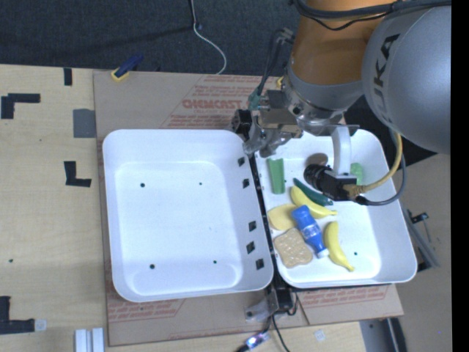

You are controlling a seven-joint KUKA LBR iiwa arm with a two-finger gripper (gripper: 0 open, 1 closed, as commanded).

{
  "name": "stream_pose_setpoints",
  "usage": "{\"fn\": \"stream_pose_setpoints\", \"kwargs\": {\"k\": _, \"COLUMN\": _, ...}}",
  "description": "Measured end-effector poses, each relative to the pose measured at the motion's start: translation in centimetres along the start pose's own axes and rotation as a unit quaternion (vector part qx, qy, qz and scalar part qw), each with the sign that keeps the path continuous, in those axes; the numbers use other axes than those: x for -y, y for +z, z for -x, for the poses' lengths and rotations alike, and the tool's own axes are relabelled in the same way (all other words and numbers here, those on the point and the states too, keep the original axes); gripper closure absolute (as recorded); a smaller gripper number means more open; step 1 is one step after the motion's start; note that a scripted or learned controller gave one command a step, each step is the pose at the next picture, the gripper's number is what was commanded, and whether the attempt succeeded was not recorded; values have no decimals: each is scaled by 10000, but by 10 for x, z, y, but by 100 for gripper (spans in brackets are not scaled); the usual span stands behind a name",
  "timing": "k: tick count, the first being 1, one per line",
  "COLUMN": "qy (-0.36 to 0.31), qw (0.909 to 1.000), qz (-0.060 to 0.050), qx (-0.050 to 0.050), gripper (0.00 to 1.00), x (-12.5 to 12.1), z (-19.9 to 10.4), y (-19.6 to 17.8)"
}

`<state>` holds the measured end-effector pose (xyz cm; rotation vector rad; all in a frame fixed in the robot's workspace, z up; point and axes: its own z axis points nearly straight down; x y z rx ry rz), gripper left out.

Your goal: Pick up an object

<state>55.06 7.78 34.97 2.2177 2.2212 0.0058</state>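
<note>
Grey arm [410,57] w/ orange band reaches in from right, tool [265,134] pointing down.

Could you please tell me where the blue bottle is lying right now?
The blue bottle lies in the right bin, between two bananas, with a tan cracker at its lower left.

The bottle [310,230] lies between two bananas [338,246] in the right bin [381,270].

You see a dark blue carpet [88,17] up top | a brown cardboard sheet [168,101] | a light wood bench [44,218]
</note>
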Motion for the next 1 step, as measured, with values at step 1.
{"fn": "stream_pose_setpoints", "kwargs": {"k": 1, "qy": -8, "qw": 10000, "qz": -23, "qx": 1, "gripper": 100, "x": 17, "z": -12, "y": -16}}
